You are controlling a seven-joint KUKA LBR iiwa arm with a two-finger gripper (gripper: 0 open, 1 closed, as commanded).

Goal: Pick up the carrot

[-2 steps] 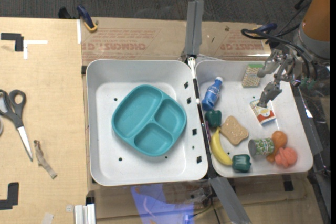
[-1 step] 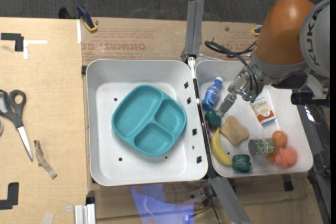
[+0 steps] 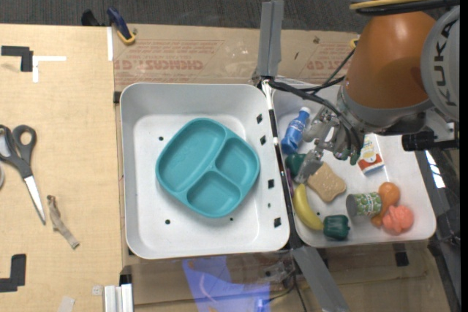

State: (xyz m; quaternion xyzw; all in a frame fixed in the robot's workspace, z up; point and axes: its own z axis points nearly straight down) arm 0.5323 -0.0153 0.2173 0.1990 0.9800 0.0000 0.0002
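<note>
While the arm [image 3: 395, 62] reaches in from the right, its hand [image 3: 329, 146] hangs over the right bin [image 3: 428, 190], near the bin's left wall; I cannot tell how far it is open, and nothing shows between its tips. Just below the hand lies a slice of bread [image 3: 326, 183], and beside that, along the left wall, a banana [image 3: 305, 208]. A blue bottle [image 3: 295, 130] lies just left of the hand, at the back of the bin. Right of the hand is a small white and red box [image 3: 371, 157]. At the front there are a dark green pepper [image 3: 336, 227], a can [image 3: 363, 204], an orange round thing [image 3: 389, 193] and a pink lumpy thing [image 3: 398, 219]. I cannot tell which of these is the carrot. The left bin [image 3: 139, 157] holds a teal divided plate [image 3: 208, 168]. Scissors [image 3: 22, 157] lie on the desk [image 3: 58, 230], well apart from both bins.
</note>
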